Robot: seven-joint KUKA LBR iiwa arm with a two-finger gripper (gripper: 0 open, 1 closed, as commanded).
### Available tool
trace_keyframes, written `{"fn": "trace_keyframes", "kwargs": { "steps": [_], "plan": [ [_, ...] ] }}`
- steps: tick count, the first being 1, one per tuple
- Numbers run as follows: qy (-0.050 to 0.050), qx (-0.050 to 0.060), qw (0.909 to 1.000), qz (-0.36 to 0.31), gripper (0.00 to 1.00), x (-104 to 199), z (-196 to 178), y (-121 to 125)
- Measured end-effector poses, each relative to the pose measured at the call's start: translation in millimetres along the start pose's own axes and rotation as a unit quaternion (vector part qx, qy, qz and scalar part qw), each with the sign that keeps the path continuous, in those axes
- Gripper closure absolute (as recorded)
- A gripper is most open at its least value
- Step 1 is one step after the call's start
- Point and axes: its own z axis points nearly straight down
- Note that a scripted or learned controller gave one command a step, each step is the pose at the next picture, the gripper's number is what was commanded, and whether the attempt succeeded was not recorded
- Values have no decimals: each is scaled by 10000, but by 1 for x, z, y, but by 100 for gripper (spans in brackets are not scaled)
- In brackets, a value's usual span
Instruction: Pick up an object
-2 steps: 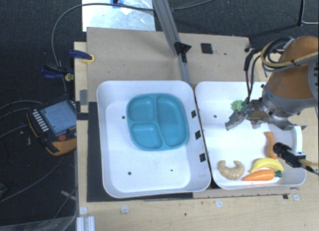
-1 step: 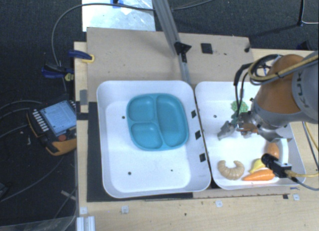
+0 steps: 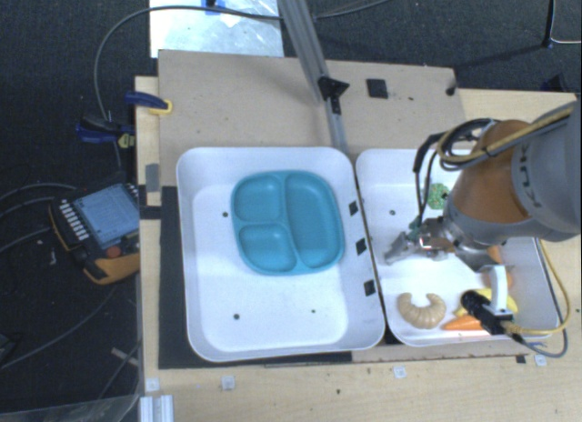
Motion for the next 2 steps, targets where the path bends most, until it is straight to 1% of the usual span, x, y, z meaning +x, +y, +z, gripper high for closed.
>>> {"fn": "trace_keyframes", "kwargs": {
  "steps": [1, 2],
  "plan": [
    [-8, -42, 10000, -6, 100, 0, -14, 3],
    [-3, 2, 10000, -18, 100, 2, -59, -1]
  ]
}}
